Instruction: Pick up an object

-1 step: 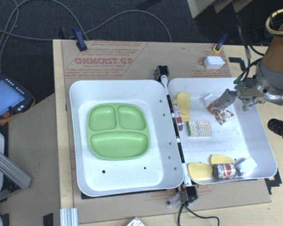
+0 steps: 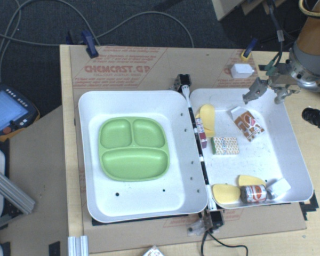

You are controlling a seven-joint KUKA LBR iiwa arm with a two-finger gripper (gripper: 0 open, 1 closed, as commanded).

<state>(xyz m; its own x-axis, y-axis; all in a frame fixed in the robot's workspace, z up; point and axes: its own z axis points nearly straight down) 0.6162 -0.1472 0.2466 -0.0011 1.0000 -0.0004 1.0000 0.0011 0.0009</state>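
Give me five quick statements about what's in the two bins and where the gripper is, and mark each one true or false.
1. The green divided plate lies in the left bin. True.
2. The gripper hangs over the green plate. False: it is above the far edge of the right bin, near the brown snack packet.
3. The can stands upright in the middle of the right bin. False: it lies on its side at the bin's near edge.
4. A small patterned packet lies in the right bin, between the snack packet and the dividing edge. True.
5. The gripper holds the snack packet. False: the packet lies flat on the bin floor, apart from it.
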